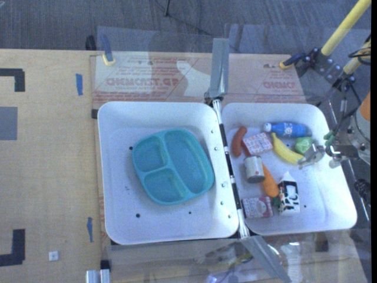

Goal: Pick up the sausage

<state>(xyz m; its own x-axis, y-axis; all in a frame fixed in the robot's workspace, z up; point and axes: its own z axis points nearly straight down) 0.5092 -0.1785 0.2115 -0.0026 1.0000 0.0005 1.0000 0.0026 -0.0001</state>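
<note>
Gripper (312, 158) low at right, arm behind

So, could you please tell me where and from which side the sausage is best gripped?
Probably across the middle of the sausage, coming straight down from above. It lies flat in the right bin, long axis running roughly up-down in the view, so the gripper would close across its narrow width. The bin's left wall sits close on one side and a small pink-and-white packet on the other, leaving little room.

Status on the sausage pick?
Hand at right bin's right side, nothing seen in it. Sausage by left wall, untouched. Pink carton beside it.
</note>
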